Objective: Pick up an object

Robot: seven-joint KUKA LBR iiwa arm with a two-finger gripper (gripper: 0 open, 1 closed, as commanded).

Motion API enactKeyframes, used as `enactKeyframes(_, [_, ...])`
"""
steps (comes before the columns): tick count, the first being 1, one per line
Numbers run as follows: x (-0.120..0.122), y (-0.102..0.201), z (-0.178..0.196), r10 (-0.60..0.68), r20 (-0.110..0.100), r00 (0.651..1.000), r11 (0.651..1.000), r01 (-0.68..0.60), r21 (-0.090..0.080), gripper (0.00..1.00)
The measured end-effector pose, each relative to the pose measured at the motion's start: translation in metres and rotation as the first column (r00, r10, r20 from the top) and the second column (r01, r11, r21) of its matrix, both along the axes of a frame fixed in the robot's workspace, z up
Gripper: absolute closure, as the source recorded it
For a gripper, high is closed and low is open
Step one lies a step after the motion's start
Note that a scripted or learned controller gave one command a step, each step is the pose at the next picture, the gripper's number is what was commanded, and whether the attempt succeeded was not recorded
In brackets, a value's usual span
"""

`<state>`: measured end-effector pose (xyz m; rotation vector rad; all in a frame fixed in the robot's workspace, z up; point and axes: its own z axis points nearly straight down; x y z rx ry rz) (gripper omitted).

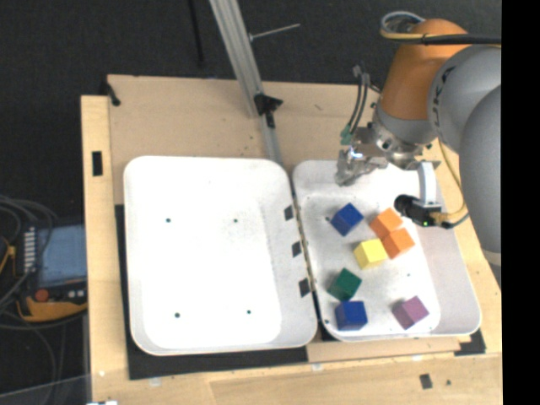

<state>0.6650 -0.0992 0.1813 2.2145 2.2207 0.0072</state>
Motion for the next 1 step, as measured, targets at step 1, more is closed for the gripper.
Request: enactKeyframes(1, [0.0042, -0.0025, 0.0447, 0.0, 0.0, 1.0, 1.0, 0.0, 0.0, 1.0])
